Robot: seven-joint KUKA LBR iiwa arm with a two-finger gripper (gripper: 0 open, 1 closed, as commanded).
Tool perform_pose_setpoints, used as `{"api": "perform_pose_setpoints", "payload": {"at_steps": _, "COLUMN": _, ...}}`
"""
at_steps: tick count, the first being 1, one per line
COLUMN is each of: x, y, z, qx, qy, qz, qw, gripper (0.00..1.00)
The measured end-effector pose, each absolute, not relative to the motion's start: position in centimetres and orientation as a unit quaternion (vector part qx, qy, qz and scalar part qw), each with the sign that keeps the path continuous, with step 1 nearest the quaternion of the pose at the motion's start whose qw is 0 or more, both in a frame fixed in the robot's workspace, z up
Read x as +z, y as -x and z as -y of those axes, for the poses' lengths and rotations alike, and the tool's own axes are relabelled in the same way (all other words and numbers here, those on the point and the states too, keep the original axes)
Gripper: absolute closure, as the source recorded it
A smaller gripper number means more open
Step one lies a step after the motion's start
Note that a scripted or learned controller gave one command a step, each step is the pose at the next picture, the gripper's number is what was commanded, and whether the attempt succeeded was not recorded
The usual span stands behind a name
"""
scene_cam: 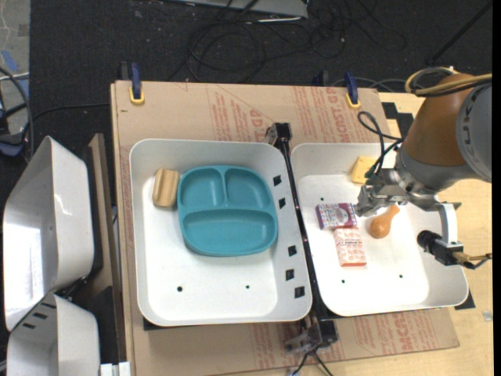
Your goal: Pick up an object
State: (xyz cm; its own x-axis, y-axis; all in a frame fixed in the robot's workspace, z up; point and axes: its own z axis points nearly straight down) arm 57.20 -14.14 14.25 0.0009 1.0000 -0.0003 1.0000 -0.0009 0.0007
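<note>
Gripper (374, 200) low in right bin (415, 296), centre-right of frame, beside orange peg (380, 224) and purple packet (336, 214). Jaws' state: cannot tell. Nothing visibly lifted; pick appears pending.

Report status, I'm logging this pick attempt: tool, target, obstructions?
Tool low in right bin, grip unclear. Orange pear-shaped object beside it, on the floor. Purple packet and red packet close by.

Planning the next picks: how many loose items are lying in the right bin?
4. A yellow block near the back wall, a purple packet and a red-and-white packet mid-bin, and an orange pear-shaped piece beside the hand. The arm may hide more.
</note>
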Motion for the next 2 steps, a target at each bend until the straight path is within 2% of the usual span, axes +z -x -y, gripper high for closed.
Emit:
{"api": "perform_pose_setpoints", "payload": {"at_steps": 1, "x": 18.7, "y": -57.3, "z": 14.8, "qx": 0.0011, "qy": -0.708, "qz": -0.707, "qw": 0.003, "gripper": 1.0}}
{"api": "perform_pose_setpoints", "payload": {"at_steps": 2, "x": 25.0, "y": -57.7, "z": 14.5, "qx": 0.002, "qy": -0.706, "qz": -0.708, "qw": 0.004, "gripper": 1.0}}
